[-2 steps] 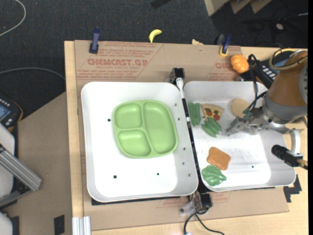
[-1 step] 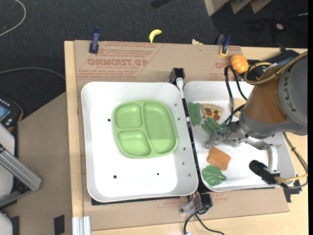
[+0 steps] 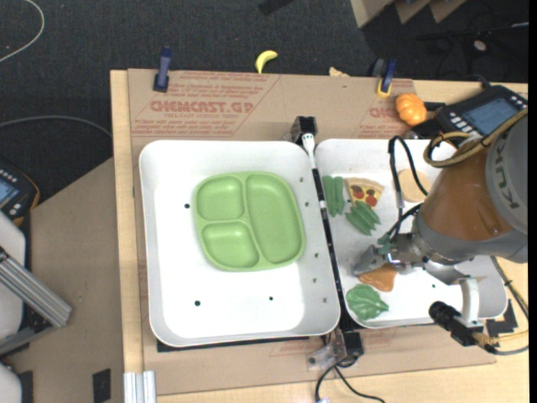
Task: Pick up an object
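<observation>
My claw (image 3: 375,263) hangs low over the orange piece (image 3: 382,279) in the right bin (image 3: 411,316), and whether it is released or clenched I cannot tell, so I think it may slide off this flat piece or nudge the green leaf (image 3: 367,301) just beside it.

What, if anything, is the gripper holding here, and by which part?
Cannot be told. The gripper is low in the right bin, right at an orange piece; no hold shows.

Grey arm (image 3: 478,200) reaches in from the right, orange band above the wrist, bent steeply down. Gripper (image 3: 373,263) sits low at the arm's left end, pointing left and slightly downward; wrist cabling loops above it.
</observation>
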Robot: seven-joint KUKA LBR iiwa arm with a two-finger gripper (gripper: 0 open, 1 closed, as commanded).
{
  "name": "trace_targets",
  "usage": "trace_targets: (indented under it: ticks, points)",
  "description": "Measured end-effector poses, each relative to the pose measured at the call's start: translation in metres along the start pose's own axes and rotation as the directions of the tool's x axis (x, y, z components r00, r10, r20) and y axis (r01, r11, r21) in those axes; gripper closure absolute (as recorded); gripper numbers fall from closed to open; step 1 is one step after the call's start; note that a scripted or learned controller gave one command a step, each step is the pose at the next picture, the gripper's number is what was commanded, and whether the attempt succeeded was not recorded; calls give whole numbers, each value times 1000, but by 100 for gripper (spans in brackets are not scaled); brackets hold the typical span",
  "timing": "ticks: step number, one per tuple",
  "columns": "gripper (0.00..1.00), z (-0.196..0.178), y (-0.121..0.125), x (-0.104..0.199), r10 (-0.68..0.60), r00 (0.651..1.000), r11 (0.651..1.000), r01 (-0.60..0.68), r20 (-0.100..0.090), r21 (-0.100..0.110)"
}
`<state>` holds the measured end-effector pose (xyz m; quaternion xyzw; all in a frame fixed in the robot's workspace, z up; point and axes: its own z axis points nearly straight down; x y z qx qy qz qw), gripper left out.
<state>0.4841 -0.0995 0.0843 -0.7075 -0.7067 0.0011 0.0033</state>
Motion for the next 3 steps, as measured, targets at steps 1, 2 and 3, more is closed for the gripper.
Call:
trace_targets:
  ticks: [1, 2, 3]
  points:
    - [100, -11, 3, -1, 0, 1000, 1000, 0, 3, -8]
    - [100, -105, -5, 66, -9, 1000, 1000, 9, 2, -14]
    - [100, -194, -5, 138, -12, 1000, 1000, 12, -1, -17]
